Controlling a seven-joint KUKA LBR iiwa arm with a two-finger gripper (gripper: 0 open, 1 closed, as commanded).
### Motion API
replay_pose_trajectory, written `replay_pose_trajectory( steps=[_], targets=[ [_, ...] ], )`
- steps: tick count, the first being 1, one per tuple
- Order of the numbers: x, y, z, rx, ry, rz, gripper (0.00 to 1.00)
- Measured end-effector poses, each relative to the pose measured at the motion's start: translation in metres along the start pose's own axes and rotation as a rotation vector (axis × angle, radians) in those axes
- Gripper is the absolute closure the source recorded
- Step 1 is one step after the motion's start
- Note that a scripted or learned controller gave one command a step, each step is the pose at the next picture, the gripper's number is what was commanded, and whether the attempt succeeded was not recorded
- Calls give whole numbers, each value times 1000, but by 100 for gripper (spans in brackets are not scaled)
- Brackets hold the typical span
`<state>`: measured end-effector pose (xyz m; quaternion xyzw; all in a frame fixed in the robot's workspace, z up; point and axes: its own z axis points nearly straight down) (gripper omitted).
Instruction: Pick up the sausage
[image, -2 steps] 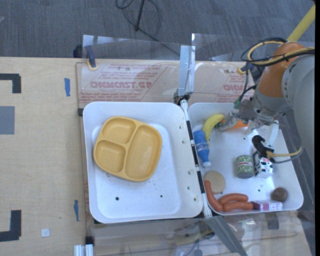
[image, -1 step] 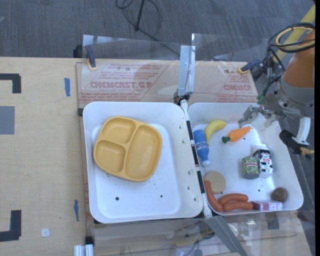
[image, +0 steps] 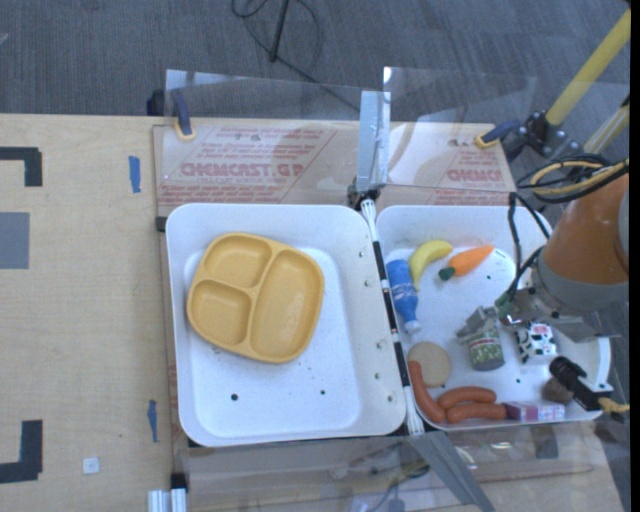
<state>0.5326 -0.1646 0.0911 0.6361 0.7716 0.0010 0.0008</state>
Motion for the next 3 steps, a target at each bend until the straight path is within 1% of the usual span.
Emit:
replay_pose_trajectory(
  steps=[1, 2, 3],
  targets=[
    [-4, 0, -11, -5, -5, 7, 100],
    [-3, 0, -11, -5, -5, 5, 0],
    [7, 25, 1, -8, -7, 29, 0]
  ],
)
